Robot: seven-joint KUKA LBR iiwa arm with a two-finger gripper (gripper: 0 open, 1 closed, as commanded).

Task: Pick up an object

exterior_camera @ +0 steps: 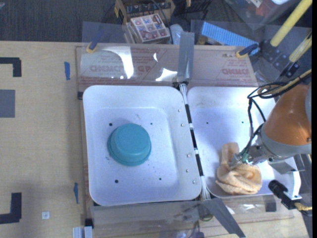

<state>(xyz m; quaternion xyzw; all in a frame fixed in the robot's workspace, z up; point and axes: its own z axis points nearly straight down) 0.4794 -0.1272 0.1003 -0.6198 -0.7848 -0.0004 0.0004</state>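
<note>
Gripper (243,157) down on crumpled tan cloth (237,175), right bin (218,108); finger state: cannot tell. Round teal bowl (130,144) inverted, left bin (99,103).

A teal bowl (130,144) sits upside down in the middle of the left bin (94,103). The right bin (213,108) lies just beside it, their rims touching. Behind both, a clear panel (129,63) stands along the wooden table (34,133). Blue tape (67,70) marks the table's left side, near black corner marks (15,66).
</note>
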